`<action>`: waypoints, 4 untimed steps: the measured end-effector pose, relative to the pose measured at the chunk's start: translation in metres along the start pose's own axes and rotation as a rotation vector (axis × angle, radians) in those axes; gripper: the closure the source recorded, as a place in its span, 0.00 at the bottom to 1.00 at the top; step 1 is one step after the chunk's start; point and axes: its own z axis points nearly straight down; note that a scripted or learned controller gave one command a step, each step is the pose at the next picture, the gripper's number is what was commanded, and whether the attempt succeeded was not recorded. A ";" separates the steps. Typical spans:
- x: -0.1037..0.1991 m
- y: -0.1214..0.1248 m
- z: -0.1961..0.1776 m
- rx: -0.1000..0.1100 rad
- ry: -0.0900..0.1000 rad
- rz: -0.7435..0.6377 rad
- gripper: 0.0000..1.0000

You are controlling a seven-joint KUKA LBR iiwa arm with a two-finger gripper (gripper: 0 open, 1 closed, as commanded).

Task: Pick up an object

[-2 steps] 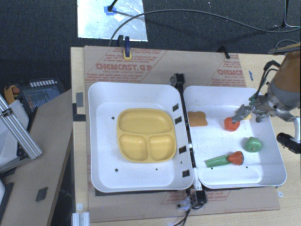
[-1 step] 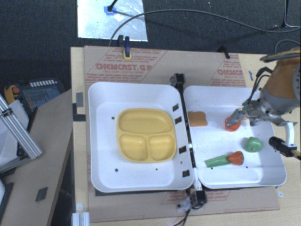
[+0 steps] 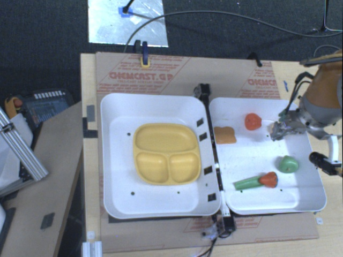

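We see two shallow white bins side by side on the bench. The left bin (image 3: 115,143) carries a yellow divided tray (image 3: 165,153), lying near its middle, with one long compartment along the far side and two smaller ones along the near side.

The right bin (image 3: 305,194) holds four small things. A red tomato-like toy (image 3: 253,121) lies toward the far edge, about midway along it. A tan slice of toast (image 3: 225,135) rests close to the bin's left wall, just beside the divider between the bins. A green round toy (image 3: 289,164) sits toward the right edge, and a carrot-like toy with a green stem and a red-orange tip (image 3: 256,181) lies nearer the front edge, tilted, its red end close to the green round toy but apart from it.

The gripper (image 3: 280,128) hangs over the far right part of the right bin, to the right of the red tomato-like toy and apart from it. We see nothing between its fingers; whether the claw stands open or closed we cannot tell, as it is too small and blurred. The grey arm with its orange band (image 3: 326,87) reaches in over the bin's right edge.
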 end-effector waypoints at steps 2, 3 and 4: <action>-0.009 0.001 -0.090 0.002 0.001 -0.001 1.00; -0.008 0.004 -0.155 -0.001 0.000 -0.003 1.00; 0.033 -0.005 -0.153 0.007 0.003 -0.006 1.00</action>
